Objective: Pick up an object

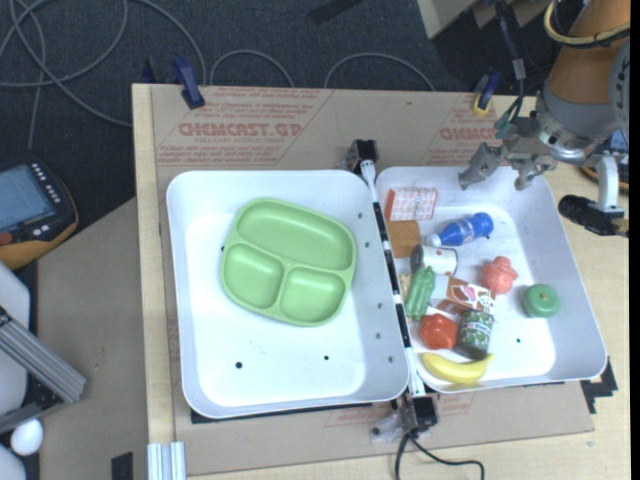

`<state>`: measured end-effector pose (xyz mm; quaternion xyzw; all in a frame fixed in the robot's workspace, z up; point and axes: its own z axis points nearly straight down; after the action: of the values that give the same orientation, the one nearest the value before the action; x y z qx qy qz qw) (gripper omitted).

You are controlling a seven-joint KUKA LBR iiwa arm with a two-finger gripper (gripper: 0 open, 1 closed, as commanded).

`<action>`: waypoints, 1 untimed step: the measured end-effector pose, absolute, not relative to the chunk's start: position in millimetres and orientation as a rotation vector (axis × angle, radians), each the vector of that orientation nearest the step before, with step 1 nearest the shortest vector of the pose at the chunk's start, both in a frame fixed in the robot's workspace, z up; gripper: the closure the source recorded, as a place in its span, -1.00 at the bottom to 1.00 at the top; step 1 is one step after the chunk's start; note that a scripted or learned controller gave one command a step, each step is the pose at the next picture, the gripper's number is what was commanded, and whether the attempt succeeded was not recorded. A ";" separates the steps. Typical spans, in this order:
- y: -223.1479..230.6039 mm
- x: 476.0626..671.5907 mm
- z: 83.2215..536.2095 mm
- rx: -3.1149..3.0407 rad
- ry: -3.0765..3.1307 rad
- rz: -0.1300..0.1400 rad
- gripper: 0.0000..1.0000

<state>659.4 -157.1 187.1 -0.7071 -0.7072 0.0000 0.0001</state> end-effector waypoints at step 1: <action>-155.0 552.8 161.3 -2.221 -2.219 0.002 -1.00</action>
<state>552.8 -155.0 161.3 -0.7074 -0.7068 0.0005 0.0008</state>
